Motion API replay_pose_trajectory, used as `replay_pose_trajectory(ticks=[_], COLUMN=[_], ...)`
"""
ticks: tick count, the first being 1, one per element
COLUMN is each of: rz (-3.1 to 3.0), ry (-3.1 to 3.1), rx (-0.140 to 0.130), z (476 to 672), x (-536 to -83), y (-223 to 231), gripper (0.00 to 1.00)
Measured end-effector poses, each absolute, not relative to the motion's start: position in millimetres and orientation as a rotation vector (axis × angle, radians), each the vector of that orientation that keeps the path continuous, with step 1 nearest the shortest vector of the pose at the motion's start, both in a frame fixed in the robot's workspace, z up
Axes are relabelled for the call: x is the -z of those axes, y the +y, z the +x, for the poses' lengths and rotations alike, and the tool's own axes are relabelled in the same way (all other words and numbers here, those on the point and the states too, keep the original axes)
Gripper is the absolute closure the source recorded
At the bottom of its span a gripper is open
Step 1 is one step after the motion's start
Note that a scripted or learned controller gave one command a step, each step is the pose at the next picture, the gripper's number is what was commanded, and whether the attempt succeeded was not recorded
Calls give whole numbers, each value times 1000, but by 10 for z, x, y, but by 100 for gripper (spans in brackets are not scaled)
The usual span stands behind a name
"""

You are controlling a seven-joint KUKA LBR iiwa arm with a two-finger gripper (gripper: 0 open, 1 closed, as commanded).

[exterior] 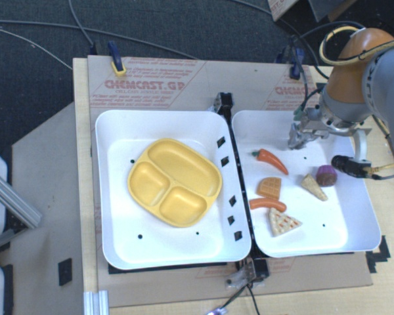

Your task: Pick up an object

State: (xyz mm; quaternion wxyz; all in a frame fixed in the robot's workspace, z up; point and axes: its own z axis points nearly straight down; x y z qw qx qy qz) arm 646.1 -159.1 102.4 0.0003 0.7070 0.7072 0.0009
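Observation:
My gripper (301, 138) hangs over the far part of the right bin (335, 238), with nothing between its fingers that I can see. An orange carrot (271, 161) lies just left and in front of it. Nearer the front lie a waffle piece (270, 188), a sausage (267, 205) and a toast triangle (284, 224). To the right sit a pale wedge (314, 187) and a purple round piece (326, 174).
The left bin (111, 195) holds a yellow divided plate (175, 182). A row of black clips (228, 169) runs along the seam between the bins. Cardboard lies under both bins, and cables cross the dark floor behind.

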Motion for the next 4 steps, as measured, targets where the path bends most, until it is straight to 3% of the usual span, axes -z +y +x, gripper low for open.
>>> replay_pose_trajectory(ticks=[3, 4], rz=[2216, 2219], ry=[2218, 2228], rx=[-6, 0], z=[6556, 6397], x=[-2651, -2535], y=[-1610, -1194], gripper=[100, 100])
